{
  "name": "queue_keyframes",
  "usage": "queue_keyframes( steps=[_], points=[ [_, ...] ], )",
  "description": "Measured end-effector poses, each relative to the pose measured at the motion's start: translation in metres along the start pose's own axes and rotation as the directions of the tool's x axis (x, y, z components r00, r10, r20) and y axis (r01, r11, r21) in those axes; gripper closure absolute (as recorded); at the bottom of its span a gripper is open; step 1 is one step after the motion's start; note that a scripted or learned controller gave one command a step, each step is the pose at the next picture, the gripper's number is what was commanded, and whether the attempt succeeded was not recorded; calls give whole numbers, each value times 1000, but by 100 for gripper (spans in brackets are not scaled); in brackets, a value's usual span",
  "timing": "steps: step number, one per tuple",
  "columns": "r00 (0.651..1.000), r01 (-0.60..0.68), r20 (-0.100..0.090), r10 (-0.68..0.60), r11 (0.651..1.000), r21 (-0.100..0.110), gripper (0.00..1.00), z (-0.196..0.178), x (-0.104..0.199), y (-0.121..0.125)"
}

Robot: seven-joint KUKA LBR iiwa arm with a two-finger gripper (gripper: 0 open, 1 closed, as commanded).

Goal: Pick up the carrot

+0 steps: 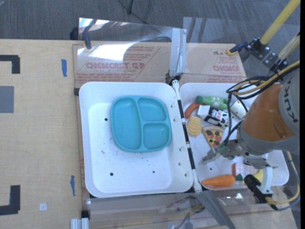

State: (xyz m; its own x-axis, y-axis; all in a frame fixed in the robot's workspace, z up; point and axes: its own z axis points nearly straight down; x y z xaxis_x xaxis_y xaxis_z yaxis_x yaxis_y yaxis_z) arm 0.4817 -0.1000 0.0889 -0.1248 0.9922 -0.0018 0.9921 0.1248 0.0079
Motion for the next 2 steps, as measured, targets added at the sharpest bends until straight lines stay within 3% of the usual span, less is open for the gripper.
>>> queue_keyframes(
  steps=[1, 2],
  points=[
    [986, 169, -1, -169, 986, 5, 0, -45, -60, -9],
    [873, 488, 3, -488, 873, 0, 0, 0, -9, 0]
  ],
)
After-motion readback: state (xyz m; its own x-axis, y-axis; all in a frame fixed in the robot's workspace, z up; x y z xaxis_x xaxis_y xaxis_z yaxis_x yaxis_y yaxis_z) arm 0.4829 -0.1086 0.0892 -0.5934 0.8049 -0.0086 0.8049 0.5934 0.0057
